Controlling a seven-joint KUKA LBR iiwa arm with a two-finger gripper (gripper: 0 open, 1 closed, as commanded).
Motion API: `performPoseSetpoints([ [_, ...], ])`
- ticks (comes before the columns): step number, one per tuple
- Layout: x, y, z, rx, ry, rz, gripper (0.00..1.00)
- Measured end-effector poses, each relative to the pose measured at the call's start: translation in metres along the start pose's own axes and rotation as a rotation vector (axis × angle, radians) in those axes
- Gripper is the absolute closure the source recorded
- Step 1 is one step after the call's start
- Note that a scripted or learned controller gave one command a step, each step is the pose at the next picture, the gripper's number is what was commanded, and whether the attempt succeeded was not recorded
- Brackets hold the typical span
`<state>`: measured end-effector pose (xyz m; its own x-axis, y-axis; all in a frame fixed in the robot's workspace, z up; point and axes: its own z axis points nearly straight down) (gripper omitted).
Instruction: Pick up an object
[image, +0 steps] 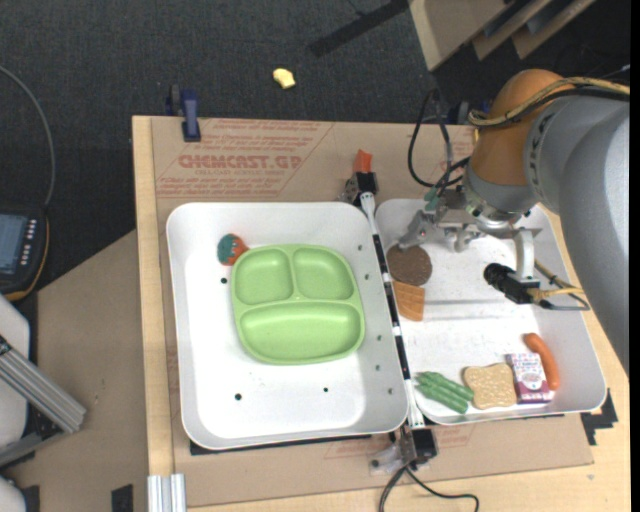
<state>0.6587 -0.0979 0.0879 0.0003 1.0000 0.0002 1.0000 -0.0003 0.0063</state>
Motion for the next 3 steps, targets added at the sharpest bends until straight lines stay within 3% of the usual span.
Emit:
performPoseSetpoints([
  [1, 0.003, 0.009, 0.001, 0.0, -0.002, -0.001, 0.0],
  [3, 0.006, -0.031, -0.001, -0.001, -0.001, 0.002, 0.0],
])
